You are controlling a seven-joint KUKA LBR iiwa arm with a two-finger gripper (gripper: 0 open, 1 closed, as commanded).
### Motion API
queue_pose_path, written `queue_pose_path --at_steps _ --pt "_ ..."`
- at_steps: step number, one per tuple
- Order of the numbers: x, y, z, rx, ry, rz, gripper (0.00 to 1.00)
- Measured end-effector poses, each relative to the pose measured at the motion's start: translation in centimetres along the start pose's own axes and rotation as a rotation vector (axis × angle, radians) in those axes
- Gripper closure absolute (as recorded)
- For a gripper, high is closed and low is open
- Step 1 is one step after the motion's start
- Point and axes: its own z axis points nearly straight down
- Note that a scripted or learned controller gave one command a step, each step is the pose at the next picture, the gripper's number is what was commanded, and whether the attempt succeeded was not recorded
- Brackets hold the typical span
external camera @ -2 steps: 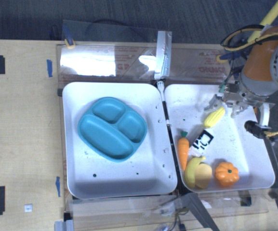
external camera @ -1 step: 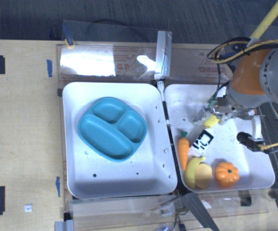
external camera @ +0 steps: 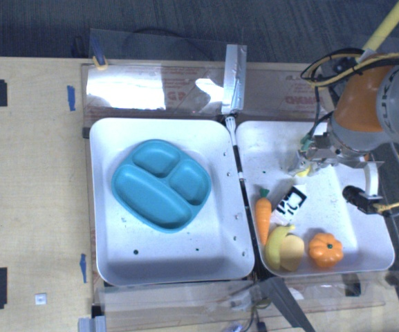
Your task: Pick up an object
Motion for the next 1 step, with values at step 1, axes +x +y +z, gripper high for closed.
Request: queue_pose_path --at_steps 1 --pt "9.52 2.82 -10.48 0.0 0.004 0.039 1.0"
